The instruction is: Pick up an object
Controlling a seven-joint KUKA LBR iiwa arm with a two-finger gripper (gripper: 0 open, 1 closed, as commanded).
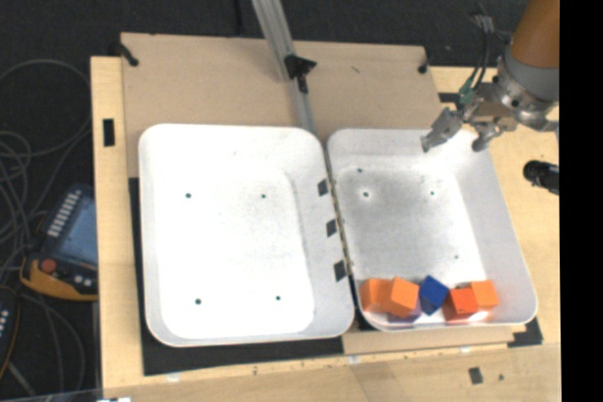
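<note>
Hovering over the far right corner of the right bin [490, 193], the end effector [459, 135] is hanging with its two fingers spread apart and nothing between them. The objects it could pick are lying well apart from it, packed in a row along the bin's near wall: an orange block [391, 296] at the left, a blue block [432, 294] in the middle, and another orange block [471, 298] at the right. Something purple seems to be peeking out beneath the left orange block, though it is too small to make out. The left bin [231, 231] is sitting just beside, with no blocks in it.

Several things are threatening a failed pick from here. The blocks are touching or nearly touching one another, so a finger coming down between them is likely to land on top of a neighbour instead of slipping alongside the target. They are also crowding the curved near wall, so the finger on that side is probably lacking room and may be striking the rim. A block sitting on the sloped part of the floor is likely tilted, which would be making a closing grip squeeze it out sideways. The blue block, hemmed in on both sides, is looking hardest to reach; the outer orange ones are offering a free side.
</note>
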